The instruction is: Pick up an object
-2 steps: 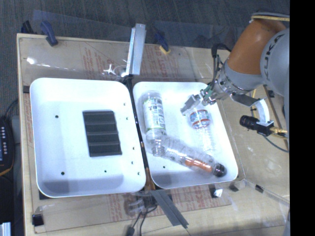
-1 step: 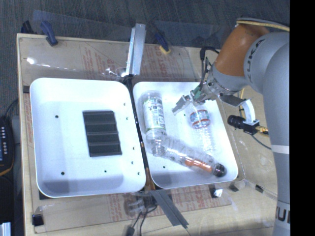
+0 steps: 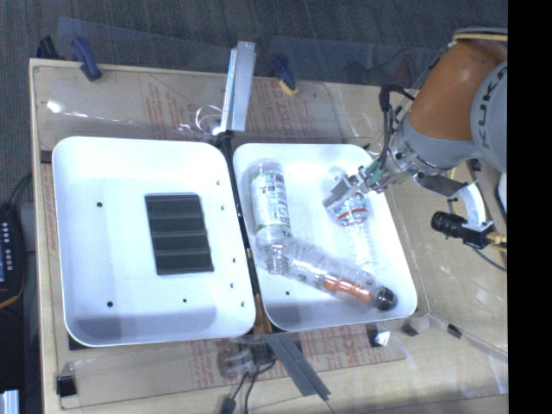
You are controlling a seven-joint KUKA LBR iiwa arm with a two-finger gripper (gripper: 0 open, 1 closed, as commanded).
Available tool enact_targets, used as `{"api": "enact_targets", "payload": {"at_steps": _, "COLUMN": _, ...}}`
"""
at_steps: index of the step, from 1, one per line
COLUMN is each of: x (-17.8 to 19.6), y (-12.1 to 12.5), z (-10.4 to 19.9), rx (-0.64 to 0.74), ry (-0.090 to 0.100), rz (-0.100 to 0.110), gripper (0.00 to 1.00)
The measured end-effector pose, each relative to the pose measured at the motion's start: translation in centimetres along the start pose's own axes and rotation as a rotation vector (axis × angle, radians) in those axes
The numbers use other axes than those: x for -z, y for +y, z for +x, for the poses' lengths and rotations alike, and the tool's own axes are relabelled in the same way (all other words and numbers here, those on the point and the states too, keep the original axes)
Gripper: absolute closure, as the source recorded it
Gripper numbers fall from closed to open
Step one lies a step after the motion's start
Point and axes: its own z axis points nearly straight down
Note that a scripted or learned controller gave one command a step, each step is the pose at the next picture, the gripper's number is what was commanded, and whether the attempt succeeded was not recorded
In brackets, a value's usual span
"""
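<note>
Bottles (image 3: 269, 205) crowding right bin (image 3: 250, 160), black ridged block (image 3: 178, 233) in left.

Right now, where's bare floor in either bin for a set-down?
Left bin: open all around the black ridged block, widest toward its left wall. Right bin: crowded by three clear bottles and the gripper; small patch along its top edge.

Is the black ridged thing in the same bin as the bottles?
No, the black ridged block lies in the left bin, while the bottles lie in the right bin.
</note>
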Motion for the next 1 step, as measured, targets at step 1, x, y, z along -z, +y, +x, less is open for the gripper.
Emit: {"api": "enact_targets", "payload": {"at_steps": 1, "x": -6.06, "y": 3.66, "z": -1.37, "rx": 0.030, "ry": 0.000, "rz": 0.001, "gripper": 0.00}}
